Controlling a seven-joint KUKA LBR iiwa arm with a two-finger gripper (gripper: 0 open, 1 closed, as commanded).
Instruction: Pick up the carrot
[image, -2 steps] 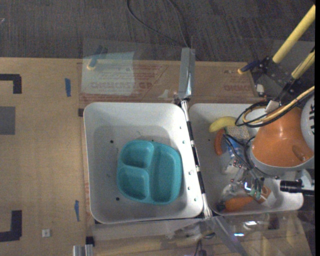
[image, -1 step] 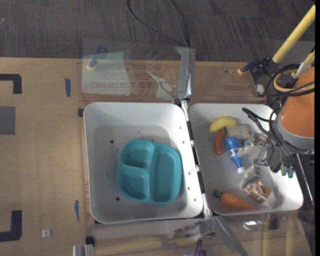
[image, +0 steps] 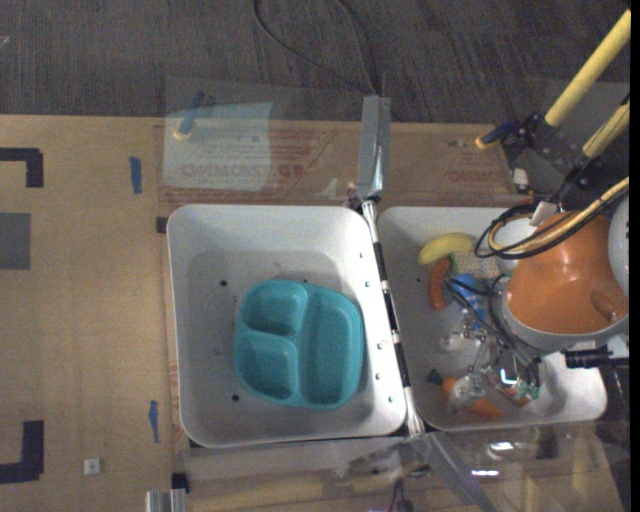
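The arm's gripper (image: 500, 378) hangs low over the right white bin (image: 590, 400), near the small orange carrot (image: 487, 408) at its near edge, presumably lining up.

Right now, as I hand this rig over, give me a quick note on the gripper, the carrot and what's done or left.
Gripper: low in the right bin, under the orange-banded wrist; open or shut is not readable.
Carrot: lying in the right bin's far part, just below the banana, apart from the gripper.
Other small orange items sit near the bin's front edge.
Left bin: holds a teal divided plate.
Done: no pick visible.
Left: grasp and lift the carrot.
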